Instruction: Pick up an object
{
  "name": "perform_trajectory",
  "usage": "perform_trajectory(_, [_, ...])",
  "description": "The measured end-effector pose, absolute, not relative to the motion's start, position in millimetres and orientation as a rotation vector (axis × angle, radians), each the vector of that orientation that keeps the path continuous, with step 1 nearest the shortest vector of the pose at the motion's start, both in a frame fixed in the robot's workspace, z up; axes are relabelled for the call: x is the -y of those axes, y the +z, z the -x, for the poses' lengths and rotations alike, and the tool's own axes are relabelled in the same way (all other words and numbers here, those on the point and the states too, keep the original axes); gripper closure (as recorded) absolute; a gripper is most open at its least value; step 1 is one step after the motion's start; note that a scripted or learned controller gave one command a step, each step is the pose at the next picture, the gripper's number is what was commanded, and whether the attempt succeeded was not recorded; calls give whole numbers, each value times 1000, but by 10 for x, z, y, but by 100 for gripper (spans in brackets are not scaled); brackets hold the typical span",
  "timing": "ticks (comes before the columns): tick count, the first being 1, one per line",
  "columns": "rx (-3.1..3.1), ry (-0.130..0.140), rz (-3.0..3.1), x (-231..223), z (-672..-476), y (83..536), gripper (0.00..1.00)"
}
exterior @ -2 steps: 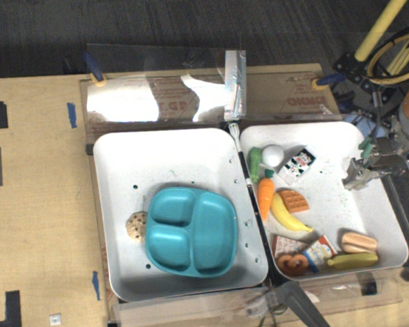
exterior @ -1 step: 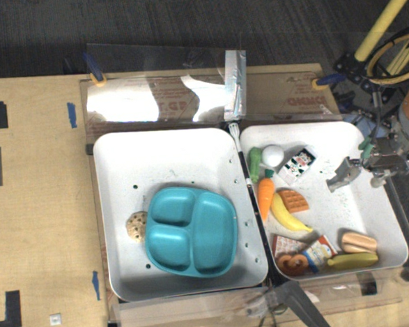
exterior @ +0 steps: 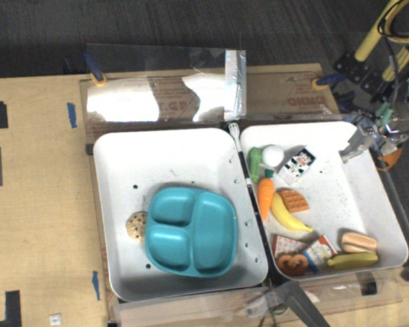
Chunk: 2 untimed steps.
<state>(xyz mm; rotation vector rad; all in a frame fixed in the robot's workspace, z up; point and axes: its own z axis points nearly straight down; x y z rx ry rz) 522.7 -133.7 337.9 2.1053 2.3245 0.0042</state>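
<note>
1. Gripper (exterior: 355,144) at rt bin's (exterior: 332,185) upper-rt rim; open/closed state: cannot tell, nothing seen held.
2. In rt bin: carrot (exterior: 265,196), banana (exterior: 287,216), hot dog (exterior: 359,241), white ball (exterior: 272,154), small card (exterior: 299,162).
3. In left bin (exterior: 121,172): teal divided plate (exterior: 191,230), cookie (exterior: 136,225) touching its left edge.

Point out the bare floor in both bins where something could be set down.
Left bin: a broad free strip along the far wall, above the teal divided plate, with the cookie at the plate's left. Right bin: free floor right of the playing card, toward the gripper, and mid-right above the hot dog. Crowded along the divider, from the carrot and banana to the near wall.
</note>
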Motion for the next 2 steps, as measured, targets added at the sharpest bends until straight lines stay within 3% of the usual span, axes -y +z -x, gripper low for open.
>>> perform_trajectory(1, [-1936, -8, -2482, 1654, -4776, 1768, 0])
perform_trajectory(2, [-2046, -7, -2395, 1211, -4840, 1022, 0])
